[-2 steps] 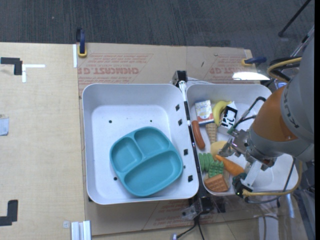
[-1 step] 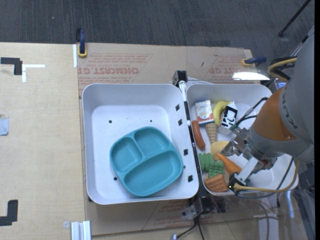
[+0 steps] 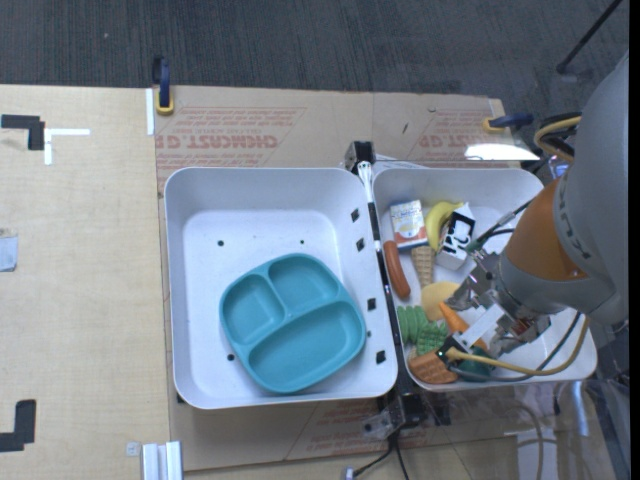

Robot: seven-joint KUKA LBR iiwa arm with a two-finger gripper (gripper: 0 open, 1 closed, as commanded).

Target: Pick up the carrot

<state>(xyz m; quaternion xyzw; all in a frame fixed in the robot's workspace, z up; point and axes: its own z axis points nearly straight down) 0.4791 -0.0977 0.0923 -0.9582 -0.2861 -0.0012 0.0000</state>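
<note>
The carrot (image 3: 452,318) lies just beside the yellow lemon (image 3: 440,296), with the pincer (image 3: 478,320) right over it; whether it's clenched I can't tell. I'd straddle the carrot squarely before lifting.

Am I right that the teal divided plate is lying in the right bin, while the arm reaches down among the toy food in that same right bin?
Not quite. The camera view shows the teal divided plate lying in the left bin, by itself. The arm does reach down among the toy food in the right bin, as you said.
</note>
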